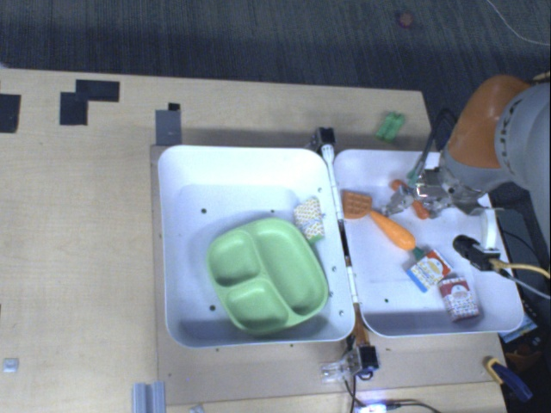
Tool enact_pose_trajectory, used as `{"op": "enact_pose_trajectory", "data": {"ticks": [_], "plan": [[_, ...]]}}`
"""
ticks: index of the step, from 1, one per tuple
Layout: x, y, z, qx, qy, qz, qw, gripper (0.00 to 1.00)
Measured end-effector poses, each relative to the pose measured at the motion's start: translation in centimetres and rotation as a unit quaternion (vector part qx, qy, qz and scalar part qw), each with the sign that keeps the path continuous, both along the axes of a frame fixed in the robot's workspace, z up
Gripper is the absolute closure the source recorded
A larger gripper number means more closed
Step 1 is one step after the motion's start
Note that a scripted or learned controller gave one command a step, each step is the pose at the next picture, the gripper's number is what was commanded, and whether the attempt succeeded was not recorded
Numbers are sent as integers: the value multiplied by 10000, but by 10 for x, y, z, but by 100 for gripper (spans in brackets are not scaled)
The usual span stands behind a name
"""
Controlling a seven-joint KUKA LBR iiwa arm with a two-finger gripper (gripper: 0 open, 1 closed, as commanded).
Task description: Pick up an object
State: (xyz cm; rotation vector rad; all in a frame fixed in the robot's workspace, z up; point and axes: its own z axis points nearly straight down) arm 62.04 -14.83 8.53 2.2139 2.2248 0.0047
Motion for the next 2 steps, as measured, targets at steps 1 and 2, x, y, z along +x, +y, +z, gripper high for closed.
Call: {"op": "enact_pose_trajectory", "data": {"ticks": [1,2], "plan": [[2,0,12,-9,-35,10,10000,100],[-119,39,108,1,3,-13,10000,100]]}}
